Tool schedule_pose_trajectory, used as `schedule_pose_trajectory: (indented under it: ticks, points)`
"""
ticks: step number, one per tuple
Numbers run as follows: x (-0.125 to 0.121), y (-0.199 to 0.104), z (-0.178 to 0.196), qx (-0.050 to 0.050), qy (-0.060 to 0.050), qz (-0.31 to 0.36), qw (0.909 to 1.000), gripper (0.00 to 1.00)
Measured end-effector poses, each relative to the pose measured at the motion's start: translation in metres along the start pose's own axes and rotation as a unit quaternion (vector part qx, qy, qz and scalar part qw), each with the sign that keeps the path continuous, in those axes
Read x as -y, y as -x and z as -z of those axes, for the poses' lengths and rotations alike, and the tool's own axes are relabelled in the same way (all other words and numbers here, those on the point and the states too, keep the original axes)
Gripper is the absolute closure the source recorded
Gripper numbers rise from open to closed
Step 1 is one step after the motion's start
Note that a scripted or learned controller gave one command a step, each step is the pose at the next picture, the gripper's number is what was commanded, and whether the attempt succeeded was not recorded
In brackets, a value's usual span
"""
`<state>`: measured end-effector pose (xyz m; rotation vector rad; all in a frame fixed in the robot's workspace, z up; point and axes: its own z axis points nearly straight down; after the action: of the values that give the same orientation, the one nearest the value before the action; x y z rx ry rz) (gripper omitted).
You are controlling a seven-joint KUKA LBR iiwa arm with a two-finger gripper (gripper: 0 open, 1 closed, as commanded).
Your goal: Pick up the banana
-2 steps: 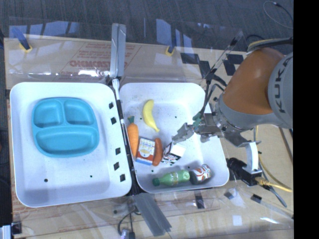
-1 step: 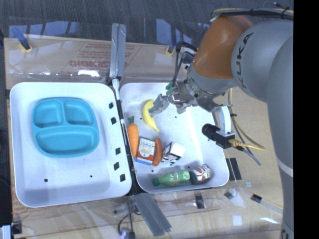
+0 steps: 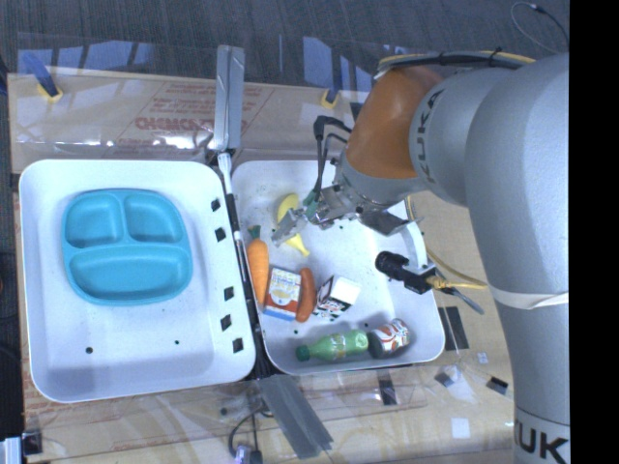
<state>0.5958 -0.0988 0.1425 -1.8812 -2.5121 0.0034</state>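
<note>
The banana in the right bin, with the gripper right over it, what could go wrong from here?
1. The gripper sits at one side of the banana; a closing pinch there might catch just an edge and slip.
2. The carrot lies close below the banana, so a descent may nudge it or catch it instead.
3. The banana lies near the divider between the bins, which may crowd the approach.
</note>
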Motion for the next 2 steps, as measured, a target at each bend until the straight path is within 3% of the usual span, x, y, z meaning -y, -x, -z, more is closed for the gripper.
schedule_pose_trajectory:
  ticks: [1, 2]
  points:
    - [-0.008, 0.033, -0.051, 0.0, 0.0, 0.02, 0.9998, 0.0]
    - [-0.009, 0.033, -0.04, 0.0, 0.001, 0.022, 0.9998, 1.0]
